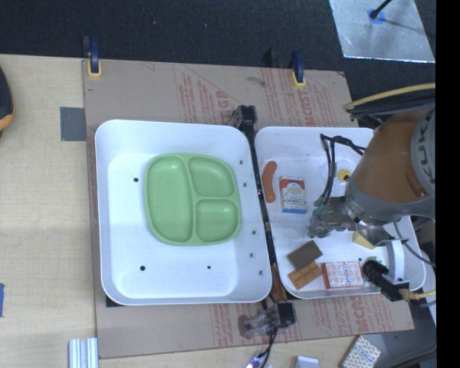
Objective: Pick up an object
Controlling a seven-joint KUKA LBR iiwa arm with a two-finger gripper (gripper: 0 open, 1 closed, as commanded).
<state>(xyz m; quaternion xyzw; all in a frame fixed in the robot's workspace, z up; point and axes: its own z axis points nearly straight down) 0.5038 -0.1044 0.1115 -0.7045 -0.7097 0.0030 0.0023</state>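
Observation:
The right bin [291, 138] holds an orange sausage-shaped piece [269, 180] at its left wall, a small red and white box [293, 195], a dark brown block [304, 253], a tan wafer [305, 274] and a red and white packet [343, 274]. A yellow piece [363, 240] peeks out beside the arm. My gripper [323, 222] hangs low over the bin's middle, just right of the small box and above the brown block. The wrist covers its fingers from this angle.
The left bin [119, 205] holds a green divided plate [192, 198]. The orange and grey arm [391, 167] covers the right bin's right side. Black cables [333, 152] loop by the wrist. Blue clamps [93, 57] pin the cardboard sheet at the back.

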